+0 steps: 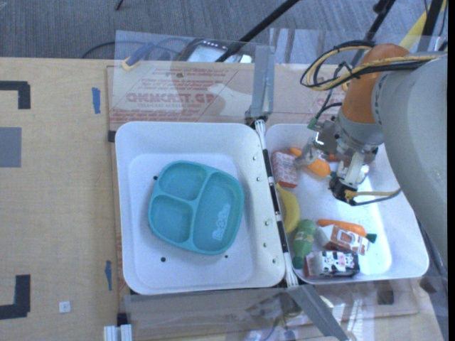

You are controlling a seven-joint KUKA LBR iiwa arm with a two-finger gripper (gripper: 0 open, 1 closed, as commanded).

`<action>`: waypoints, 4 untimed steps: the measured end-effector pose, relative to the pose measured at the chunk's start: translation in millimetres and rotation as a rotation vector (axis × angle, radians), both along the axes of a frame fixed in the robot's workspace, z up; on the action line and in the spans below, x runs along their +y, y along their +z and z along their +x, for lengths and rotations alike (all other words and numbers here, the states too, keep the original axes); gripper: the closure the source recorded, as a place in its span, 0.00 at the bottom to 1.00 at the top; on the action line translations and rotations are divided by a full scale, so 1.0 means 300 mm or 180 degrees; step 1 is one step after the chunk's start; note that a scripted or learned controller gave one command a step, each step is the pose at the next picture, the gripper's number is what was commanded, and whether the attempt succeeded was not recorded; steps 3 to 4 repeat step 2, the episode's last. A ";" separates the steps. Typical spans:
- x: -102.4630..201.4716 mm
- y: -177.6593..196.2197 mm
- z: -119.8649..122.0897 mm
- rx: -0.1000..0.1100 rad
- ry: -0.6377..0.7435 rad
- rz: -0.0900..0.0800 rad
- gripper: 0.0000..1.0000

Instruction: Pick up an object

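Note:
My gripper (pixel 331 163) reaches down into the upper part of the right bin (pixel 402 222), under the orange-banded wrist. A small orange object (pixel 318 167) lies right at its left side, touching or nearly touching it. Just left of that lies a red and white packet (pixel 284 168). Further down the bin are a yellow banana (pixel 288 209), a green object (pixel 303 236), an orange and white carton (pixel 346 236) and a black and white carton (pixel 331 263).
The left bin (pixel 135 162) holds a teal divided plate (pixel 196 207). A hinged ridge (pixel 271 190) separates the two bins. The grey arm (pixel 419 141) covers the right bin's far right side. Cables loop above the wrist.

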State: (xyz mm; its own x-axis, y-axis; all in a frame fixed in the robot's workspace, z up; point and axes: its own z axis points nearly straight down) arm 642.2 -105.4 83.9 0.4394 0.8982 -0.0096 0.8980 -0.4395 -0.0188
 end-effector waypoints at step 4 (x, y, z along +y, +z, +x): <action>0.177 0.373 0.082 -0.0061 -0.0176 0.0000 1.00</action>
